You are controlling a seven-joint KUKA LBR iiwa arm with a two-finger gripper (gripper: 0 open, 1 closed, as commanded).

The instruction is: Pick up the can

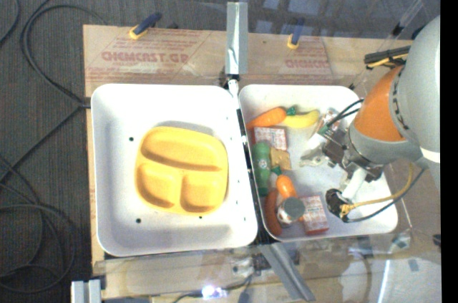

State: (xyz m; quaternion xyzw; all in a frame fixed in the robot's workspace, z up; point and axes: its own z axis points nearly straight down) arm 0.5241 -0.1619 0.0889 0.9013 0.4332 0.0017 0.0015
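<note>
My two-finger gripper (323, 151) hangs over the right white bin (372, 223); finger spacing: cannot tell. The small silver metal can (290, 209) stands near the bin's 7 o'clock corner, touching a red-and-white carton (313, 215) at its 3 o'clock. Left white bin (107, 172) holds a yellow divided plastic tray (183, 169).

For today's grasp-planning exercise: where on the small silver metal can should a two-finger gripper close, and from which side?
Probably from above. The small silver metal can stands upright, round top showing; grip its curved sides, avoiding the orange carrot and red-and-white box crowding it.
</note>
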